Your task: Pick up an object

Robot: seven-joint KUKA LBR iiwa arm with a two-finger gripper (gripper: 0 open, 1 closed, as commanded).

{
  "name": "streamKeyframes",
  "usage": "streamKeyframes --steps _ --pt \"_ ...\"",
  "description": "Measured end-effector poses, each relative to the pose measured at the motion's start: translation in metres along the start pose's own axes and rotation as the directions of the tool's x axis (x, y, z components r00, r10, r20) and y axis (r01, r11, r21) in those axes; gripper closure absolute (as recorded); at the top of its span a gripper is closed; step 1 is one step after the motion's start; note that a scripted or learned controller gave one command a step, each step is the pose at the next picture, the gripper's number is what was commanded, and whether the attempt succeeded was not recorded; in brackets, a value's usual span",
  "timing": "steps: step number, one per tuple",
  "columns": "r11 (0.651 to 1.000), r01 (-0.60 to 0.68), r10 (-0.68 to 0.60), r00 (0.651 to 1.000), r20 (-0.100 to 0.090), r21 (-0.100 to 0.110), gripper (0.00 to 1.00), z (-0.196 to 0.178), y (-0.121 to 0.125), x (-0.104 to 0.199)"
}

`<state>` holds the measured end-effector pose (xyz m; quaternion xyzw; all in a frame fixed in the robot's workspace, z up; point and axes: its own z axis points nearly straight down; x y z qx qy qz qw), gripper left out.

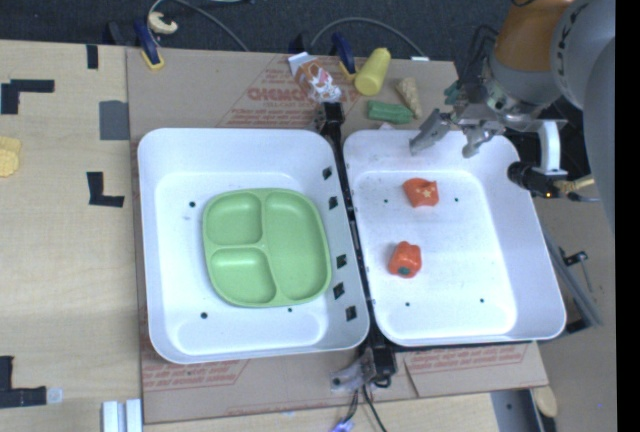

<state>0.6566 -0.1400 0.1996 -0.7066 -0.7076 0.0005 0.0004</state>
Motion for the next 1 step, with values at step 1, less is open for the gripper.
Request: streamKeyframes --steps 1 --pt "1.000 0.000 0.000 1.000 0.000 -0.003 0.00 0.1132 -0.0179 0.0025"
